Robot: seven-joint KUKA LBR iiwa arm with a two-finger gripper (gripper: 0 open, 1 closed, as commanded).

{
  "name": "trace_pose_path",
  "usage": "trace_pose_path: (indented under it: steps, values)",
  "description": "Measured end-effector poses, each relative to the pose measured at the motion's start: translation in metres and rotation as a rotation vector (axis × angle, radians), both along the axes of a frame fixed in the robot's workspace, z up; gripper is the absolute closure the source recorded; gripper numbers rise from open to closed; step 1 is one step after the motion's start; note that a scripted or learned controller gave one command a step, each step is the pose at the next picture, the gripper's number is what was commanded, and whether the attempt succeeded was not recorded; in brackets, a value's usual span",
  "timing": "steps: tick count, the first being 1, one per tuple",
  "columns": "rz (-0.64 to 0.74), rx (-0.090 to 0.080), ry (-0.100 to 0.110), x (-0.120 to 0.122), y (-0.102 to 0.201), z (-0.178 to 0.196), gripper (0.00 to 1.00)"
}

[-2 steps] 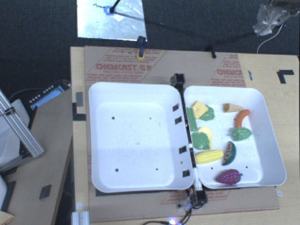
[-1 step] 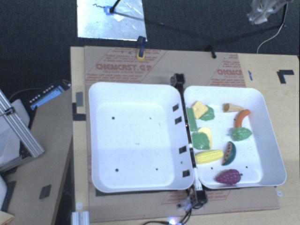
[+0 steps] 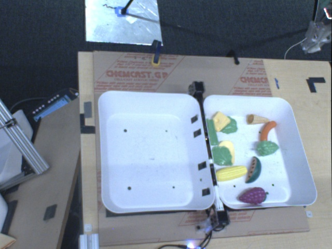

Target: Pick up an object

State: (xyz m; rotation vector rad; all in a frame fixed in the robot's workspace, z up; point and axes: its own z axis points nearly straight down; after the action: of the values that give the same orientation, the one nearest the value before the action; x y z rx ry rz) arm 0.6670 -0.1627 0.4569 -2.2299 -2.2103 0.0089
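I see two white bins side by side on the bench: left bin [image 3: 150, 154] at centre frame, right bin [image 3: 290, 154] at right of centre. All the pick items sit in the right bin. Along its left wall: a yellow piece with a green leaf [image 3: 224, 122] near the top, another yellow-green piece [image 3: 224, 153] below it, then a corn cob [image 3: 231, 173] lying sideways. A purple grape bunch [image 3: 252, 195] is at the bottom, near the front wall. A watermelon slice [image 3: 253, 169] sits just right of the corn. Upper right area: a tan cone [image 3: 256, 119], an orange carrot [image 3: 266, 130] just below it, and a green leafy piece [image 3: 266, 148] under that. I can't tell the gripper state from here.
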Motion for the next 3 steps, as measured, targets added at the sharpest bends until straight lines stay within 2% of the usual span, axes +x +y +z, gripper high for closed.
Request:
trace_pose_path:
  steps: [1,2,3]
  values:
    - [0.014,0.002,-0.011,0.002,0.032,0.038,1.00]
    - [0.015,0.002,-0.012,-0.006,0.065,0.081,1.00]
    - [0.003,0.000,-0.005,0.001,-0.034,0.031,1.00]
